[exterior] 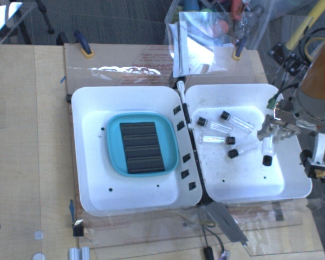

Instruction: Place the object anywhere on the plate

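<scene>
A teal plate (115, 145) lies in the left white bin (89, 191) with a dark ridged block (142, 147) on it. In the right bin (249, 186) lie several clear vials with black caps, such as one near the middle (216, 140) and one further back (234, 121). My gripper (270, 130) is over the right side of that bin. One vial (267, 148) sits straight below it, cap toward the front, its upper end meeting the gripper. Whether the gripper grasps this vial is unclear.
Black clips (182, 142) line the ridge between the two bins. A clear box of assorted items (222, 4) stands behind the bins. Cables and arm hardware (314, 161) crowd the right bin's right edge.
</scene>
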Controlling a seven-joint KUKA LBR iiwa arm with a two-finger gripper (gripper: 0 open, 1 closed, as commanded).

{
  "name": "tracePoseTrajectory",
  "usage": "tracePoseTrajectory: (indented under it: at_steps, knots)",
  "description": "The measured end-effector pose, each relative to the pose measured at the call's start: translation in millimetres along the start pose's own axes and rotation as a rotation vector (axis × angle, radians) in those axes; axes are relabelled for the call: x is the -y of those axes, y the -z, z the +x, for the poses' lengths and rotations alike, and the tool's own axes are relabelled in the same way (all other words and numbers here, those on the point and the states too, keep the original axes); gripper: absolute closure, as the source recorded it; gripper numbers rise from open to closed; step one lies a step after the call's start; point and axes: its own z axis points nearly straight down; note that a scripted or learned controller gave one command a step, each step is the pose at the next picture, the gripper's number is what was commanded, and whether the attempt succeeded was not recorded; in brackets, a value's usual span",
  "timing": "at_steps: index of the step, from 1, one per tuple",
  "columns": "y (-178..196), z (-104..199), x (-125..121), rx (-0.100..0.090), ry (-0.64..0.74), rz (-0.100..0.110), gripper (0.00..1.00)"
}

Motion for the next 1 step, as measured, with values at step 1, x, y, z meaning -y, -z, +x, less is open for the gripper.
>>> tracePoseTrajectory:
  at_steps: [1]
  knots:
    - [0.2, 0.0, -0.1, 0.000, 0.000, 0.000, 0.00]
